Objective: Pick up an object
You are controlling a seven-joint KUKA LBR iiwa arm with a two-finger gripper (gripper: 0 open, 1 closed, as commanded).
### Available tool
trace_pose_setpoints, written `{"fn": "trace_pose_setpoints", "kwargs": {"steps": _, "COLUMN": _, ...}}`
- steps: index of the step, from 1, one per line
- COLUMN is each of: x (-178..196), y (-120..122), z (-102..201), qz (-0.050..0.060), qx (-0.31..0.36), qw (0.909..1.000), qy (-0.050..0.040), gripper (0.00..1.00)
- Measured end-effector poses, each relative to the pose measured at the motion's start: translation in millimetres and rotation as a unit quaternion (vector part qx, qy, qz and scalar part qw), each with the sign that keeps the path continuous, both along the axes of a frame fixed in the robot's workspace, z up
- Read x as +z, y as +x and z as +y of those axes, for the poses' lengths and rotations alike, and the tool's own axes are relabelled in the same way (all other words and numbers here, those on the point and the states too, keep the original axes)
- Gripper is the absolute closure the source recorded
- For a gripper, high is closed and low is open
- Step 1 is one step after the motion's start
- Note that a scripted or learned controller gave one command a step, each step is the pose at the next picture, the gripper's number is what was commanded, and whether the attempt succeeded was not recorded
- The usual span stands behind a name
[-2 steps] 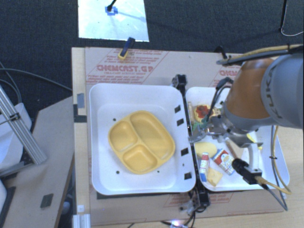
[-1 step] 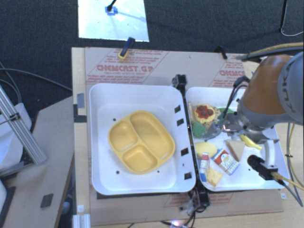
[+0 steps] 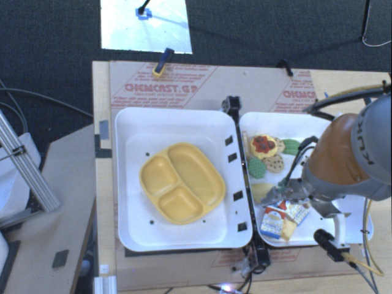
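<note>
The right bin (image 3: 294, 120) holds several toy foods. A pizza slice with red topping (image 3: 264, 145) lies near its far left, with a brown cookie (image 3: 275, 163) and a round green piece (image 3: 257, 168) just in front of it. Another green piece (image 3: 291, 146) lies to the right of the pizza. A white, red and blue carton (image 3: 278, 220) lies on its side at the near left. My gripper (image 3: 283, 193) hangs low over the bin, just behind the carton and close above it. The arm's orange band (image 3: 334, 152) hides the bin's middle and right.
The left bin (image 3: 131, 225) holds a yellow divided plate (image 3: 181, 182) in its middle. A black clip rail (image 3: 240, 164) runs between the two bins. A yellowish piece (image 3: 260, 192) lies by the rail. Cables (image 3: 343, 100) loop behind the right bin.
</note>
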State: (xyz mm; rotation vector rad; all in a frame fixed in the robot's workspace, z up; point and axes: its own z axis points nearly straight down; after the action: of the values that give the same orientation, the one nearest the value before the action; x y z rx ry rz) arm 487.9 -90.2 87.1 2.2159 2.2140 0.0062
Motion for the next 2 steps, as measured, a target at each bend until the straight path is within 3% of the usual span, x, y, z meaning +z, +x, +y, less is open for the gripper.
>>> {"fn": "trace_pose_setpoints", "kwargs": {"steps": 1, "x": 17, "y": 4, "z": 0, "qz": -0.003, "qx": 0.000, "qw": 1.0000, "qy": -0.0006, "gripper": 1.00}}
{"fn": "trace_pose_setpoints", "kwargs": {"steps": 2, "x": 114, "y": 57, "z": 64, "qz": -0.002, "qx": 0.007, "qw": 1.0000, "qy": 0.0026, "gripper": 1.00}}
